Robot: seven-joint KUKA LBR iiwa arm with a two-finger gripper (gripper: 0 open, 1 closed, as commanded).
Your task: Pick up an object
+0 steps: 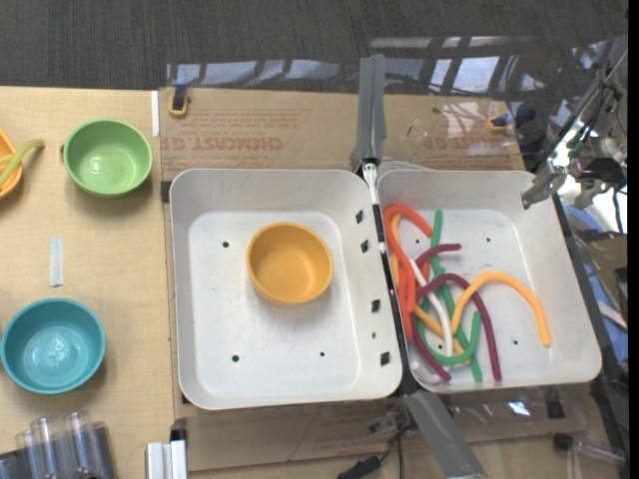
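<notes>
Camera view | orange bowl (290, 261) upright, mouth up, in left bin (200, 297) | jaws (544, 188) over right bin's (569, 347) far corner, grip state unclear

bowl (290, 261) in left bin (200, 297) | cords (449, 302) in right bin (559, 297), apparently tangled

**Counter and what rests on it**

The wooden counter (100, 228) carries two white bins side by side on brown cardboard (270, 140): the left bin (200, 367) and the right bin (569, 307), edges touching. Left of them stand a green bowl (108, 158) at the far side and a teal bowl (53, 345) nearer, with a small pale strip (56, 261) between.
</notes>
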